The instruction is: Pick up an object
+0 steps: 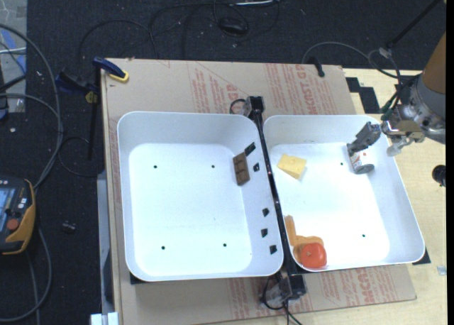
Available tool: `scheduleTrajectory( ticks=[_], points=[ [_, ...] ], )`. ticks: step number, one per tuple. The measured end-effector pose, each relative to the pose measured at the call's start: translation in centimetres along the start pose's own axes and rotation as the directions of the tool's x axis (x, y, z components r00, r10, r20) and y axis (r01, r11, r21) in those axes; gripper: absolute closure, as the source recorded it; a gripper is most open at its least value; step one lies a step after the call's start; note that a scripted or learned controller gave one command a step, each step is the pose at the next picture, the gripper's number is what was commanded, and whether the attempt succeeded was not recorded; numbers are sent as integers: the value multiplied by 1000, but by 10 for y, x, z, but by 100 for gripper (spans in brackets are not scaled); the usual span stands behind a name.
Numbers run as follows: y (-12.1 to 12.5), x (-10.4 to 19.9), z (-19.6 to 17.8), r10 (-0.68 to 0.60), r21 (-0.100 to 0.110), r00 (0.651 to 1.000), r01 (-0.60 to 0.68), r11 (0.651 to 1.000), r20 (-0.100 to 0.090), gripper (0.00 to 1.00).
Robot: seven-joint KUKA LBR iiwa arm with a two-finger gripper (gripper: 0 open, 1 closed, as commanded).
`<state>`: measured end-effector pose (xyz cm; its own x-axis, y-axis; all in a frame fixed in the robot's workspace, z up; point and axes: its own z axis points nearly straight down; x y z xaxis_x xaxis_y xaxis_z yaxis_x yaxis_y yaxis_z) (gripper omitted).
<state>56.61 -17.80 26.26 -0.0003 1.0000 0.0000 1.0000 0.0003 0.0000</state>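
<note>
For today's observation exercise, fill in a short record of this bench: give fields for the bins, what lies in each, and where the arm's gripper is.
bins: two shallow white bins side by side, left bin and right bin
left bin contents: brown block by its right wall
right bin contents: yellow block near the upper left; red ball and orange piece in the lower left corner; small grey and white object at the upper right
gripper position: gripper over the right bin's upper right, just above the small object
</note>
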Motion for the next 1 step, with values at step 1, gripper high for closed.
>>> scheduleTrajectory(
  ticks=[1],
  points=[
    [76, -20, 16, -1, -1, 1000, 1, 1000, 1, 0]
  ],
)
